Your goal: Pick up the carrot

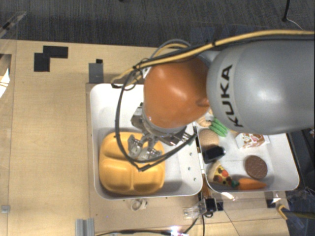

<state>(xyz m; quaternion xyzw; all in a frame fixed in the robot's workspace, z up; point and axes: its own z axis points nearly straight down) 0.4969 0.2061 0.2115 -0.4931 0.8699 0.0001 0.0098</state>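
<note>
Orange carrot (250, 183) is seen in the right bin (290, 178) at 4 o'clock, beside a brown disc (256, 166). The gripper (141, 149) is poised over the yellow bread (129, 173) at 7 o'clock; its state cannot be told. A rightward traverse is needed.

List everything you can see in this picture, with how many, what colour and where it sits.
Bins: two, white, side by side on the bench.
Bread-shaped block: one, yellow, left bin, front.
Carrot: one, orange, right bin, front.
Round disc: one, brown, right bin, just behind the carrot.
Flat packet: one, white with a print, right bin.
Green piece: one, right bin, beside the arm.
Arm: one, grey with an orange band, reaching from the right.
End effector: one, metallic, over the left bin.
</note>
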